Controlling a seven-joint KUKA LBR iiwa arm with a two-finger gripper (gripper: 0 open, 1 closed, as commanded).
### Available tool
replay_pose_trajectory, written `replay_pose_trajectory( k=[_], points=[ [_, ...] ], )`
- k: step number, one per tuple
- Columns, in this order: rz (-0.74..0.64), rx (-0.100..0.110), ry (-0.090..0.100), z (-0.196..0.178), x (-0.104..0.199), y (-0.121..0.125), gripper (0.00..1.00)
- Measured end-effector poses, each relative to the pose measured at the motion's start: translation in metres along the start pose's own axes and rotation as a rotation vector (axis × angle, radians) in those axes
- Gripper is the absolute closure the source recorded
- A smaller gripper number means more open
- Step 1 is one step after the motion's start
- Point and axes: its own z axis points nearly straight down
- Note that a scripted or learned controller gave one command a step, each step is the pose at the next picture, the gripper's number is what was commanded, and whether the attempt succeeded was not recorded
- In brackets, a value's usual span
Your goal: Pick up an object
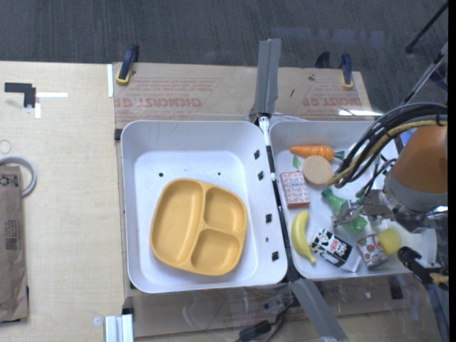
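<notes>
My gripper [350, 214] hangs low in the right bin [279, 132], with the grey arm and its orange band [426, 159] coming in from the right. It sits right over a green object [333, 199], which it partly hides. Around it lie a banana [302, 235], a black-and-white cow-patterned carton [332, 248], a small red-and-white can [371, 251] and a yellow ball-like item [390, 240]. Farther back are a carrot [312, 150], a tan round disc [317, 169] and a small reddish box [293, 188]. Nothing is seen lifted off the bin floor.
The left bin [135, 191] holds a yellow divided plate [199, 226]. A raised divider [268, 184] separates the bins. Black cables [377, 141] loop over the right bin's far side. A brown paper bag [11, 241] lies on the wooden bench at the far left.
</notes>
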Motion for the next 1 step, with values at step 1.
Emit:
replay_pose_trajectory(
  k=[1],
  points=[
    [0.005, 0.002, 0.000, -0.0082, -0.0018, -0.0007, 1.00]
  ],
)
